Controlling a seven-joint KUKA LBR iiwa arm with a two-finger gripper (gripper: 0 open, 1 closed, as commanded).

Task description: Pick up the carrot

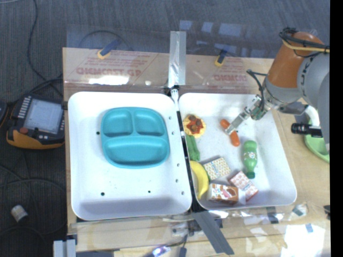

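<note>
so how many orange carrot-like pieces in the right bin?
2. One small orange piece sits left of the gripper; the carrot lies just below it, above the green bottle. The gripper may hide more.

The bench (pixel 75 68) carried two white bins: the left bin (pixel 80 159) at nine o'clock, the right bin (pixel 281 165) at three, touching. Clear sheeting (pixel 128 71) lay at twelve.

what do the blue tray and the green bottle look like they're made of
Blue tray: likely moulded plastic, matte turquoise, with rounded seamless compartments. Green bottle: probably glossy plastic, judging by soft highlights on its body; too small to be sure.
</note>
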